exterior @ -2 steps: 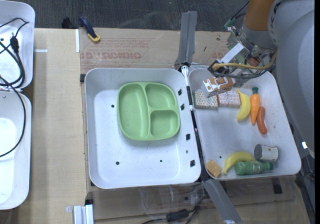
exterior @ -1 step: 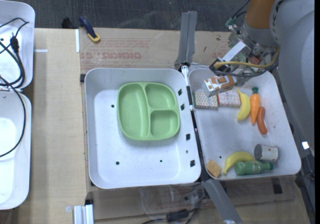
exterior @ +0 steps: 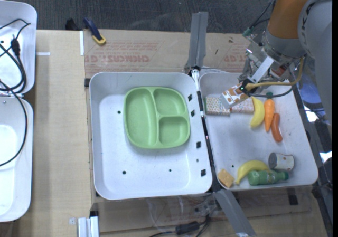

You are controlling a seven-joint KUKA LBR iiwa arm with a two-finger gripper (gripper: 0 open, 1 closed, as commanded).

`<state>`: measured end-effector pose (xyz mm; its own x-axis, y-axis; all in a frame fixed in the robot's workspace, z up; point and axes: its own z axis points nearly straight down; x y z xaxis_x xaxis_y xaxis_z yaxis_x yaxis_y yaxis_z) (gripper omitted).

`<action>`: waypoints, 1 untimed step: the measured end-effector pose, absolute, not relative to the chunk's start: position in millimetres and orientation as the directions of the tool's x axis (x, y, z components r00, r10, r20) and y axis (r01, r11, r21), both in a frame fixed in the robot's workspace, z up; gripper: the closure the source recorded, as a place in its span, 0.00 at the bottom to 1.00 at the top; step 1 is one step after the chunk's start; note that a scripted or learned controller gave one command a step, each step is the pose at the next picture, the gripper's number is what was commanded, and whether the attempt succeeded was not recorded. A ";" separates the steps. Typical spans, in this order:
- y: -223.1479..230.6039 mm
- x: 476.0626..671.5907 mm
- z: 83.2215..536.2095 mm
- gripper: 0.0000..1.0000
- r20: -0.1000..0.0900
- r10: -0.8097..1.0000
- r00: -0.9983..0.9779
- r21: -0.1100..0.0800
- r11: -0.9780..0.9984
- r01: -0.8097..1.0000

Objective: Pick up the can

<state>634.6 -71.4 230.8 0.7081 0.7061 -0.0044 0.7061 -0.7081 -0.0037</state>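
My gripper [exterior: 246, 86] hangs over the far side of the right bin [exterior: 232, 141], just above a little patterned box [exterior: 231, 96]. I cannot tell how wide it is open, and I cannot see that it has hold of anything. The can [exterior: 281, 161] is not up here. It is down at the near right of the same bin, well apart from me. It looks like it lies on its side, grey with a pale label. A green bottle [exterior: 268, 177] lies just beside it on the near side, and a yellow banana [exterior: 250, 168] curls up close on its left. Between me and the can there is a second banana [exterior: 257, 113] and two carrots [exterior: 271, 119]. I think the can is hard and stiff, so a squeeze should not hurt it. But it is round and smooth — it may roll away or slip if I push it. It may be a bit heavy too, if it is full. My best guess is to come straight down and pinch it across its round middle, on the two long sides — and stay clear of the bottle.
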 end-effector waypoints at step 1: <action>-72.8 634.4 238.6 1.00 -0.007 0.705 0.709 -0.005 -0.709 0.705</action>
